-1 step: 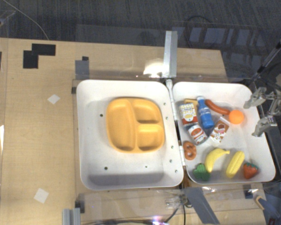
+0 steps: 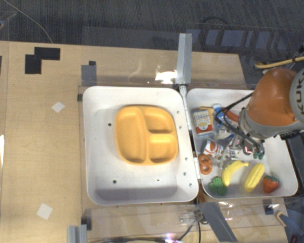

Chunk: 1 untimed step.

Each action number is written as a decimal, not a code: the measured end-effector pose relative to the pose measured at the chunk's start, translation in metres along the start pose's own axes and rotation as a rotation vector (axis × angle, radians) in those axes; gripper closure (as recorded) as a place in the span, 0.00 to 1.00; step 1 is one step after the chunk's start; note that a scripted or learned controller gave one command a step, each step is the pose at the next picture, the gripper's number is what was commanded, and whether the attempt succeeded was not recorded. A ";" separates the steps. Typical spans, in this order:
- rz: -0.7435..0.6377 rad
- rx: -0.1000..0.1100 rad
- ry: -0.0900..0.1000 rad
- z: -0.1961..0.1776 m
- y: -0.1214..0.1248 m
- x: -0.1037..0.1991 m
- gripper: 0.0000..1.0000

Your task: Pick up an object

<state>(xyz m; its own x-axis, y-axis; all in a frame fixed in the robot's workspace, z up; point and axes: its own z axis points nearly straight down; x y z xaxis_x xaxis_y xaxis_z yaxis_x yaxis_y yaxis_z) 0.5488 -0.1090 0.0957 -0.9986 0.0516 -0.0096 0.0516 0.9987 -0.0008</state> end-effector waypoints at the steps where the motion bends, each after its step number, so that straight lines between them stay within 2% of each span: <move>1: 0.118 -0.001 -0.006 -0.094 0.028 0.059 0.00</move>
<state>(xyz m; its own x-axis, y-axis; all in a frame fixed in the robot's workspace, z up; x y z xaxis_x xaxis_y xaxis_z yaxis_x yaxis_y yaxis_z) 0.4905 -0.0782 0.1889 -0.9855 0.1692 -0.0151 0.1692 0.9856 0.0014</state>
